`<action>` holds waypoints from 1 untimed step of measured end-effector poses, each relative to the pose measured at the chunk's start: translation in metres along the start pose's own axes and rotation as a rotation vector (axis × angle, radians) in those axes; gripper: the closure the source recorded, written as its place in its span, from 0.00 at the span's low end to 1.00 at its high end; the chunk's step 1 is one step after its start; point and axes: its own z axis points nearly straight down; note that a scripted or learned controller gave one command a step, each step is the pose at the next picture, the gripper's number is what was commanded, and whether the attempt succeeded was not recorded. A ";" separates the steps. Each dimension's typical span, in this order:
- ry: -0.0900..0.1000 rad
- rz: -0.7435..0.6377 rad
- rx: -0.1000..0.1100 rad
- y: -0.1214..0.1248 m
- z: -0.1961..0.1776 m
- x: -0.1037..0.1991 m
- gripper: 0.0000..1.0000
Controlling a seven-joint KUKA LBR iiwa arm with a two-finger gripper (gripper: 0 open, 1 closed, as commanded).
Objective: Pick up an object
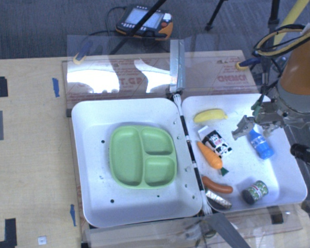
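The grey arm with its orange band reaches in over the right-hand shallow white plastic bin point(292, 188), and the two-finger gripper point(248, 126) hangs with its metal fingers spread apart, nothing between them. Take the small blue plastic bottle point(261, 144) as our marker: the gripper sits just up and to the left of it, very near, yet the bottle lies flat on the bin floor, not gripped. So the pick is not yet made; nothing is lifted. Left of the bottle lies the black-and-white cow-patterned toy point(217, 142), and touching that on its lower left the orange toy carrot point(212, 155). Up and to the left of the bottle rests the yellow toy banana point(210, 115). Below the bottle stands the small green-labelled can point(254, 192), and further left of that the reddish-brown toy sausage point(217, 185) with a silvery rounded piece point(218, 200) just under it. Far left of the bottle, in the other bin, sits the pale green divided plastic tray point(143, 156). I judge the work early: choosing, closing and lifting all remain, with the bottle the likeliest target.
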 end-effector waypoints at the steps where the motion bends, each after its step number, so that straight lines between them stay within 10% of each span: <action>1: 0.000 -0.171 0.000 -0.008 0.028 0.081 0.00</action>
